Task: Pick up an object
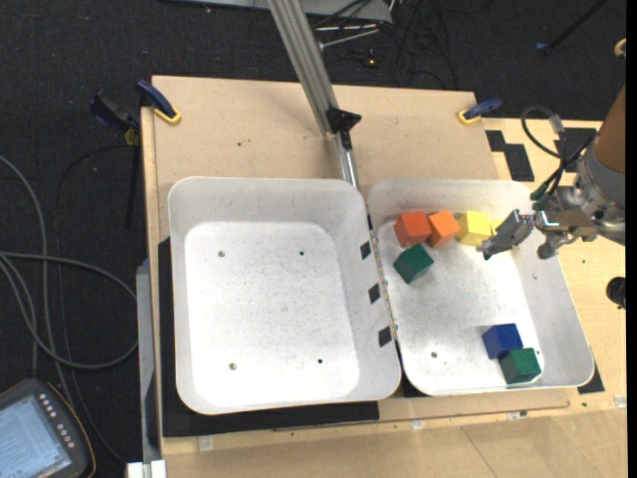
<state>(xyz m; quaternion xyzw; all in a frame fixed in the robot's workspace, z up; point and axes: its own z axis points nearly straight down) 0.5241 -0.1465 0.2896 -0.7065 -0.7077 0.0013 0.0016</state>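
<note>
Gripper: gripper (522, 237) at the end of the grey arm (607, 167), reaching in from the right over the upper right part of the right bin (557, 297); its two dark fingers are spread apart with nothing between them.
Bench: pale wooden board (259, 118) with clamps at its far corners, one blue and yellow clamp (159, 103) on the left and another (478, 111) on the right.
Room: dark floor (70, 48) around the bench, loose cables (40, 297) on the left, a metal pole (304, 48) slanting down to the gap between the bins, and a screen device (40, 436) at the lower left corner.
Left bin: left bin (269, 287), shallow, white, rounded at the corners, its floor speckled grey.
Blocks near the tool: yellow block (478, 227) just left of the fingers, close but apart from them; light orange block (444, 227) touching it; orange block (413, 229) next in the row; green block (413, 264) just below that row.
Blocks farther off: blue block (502, 340) and second green block (521, 364) together near the right bin's lower right corner, well apart from the tool.
Shapes and surfaces: all six are small cubes with flat, matte faces; the bins look like smooth plastic.
</note>
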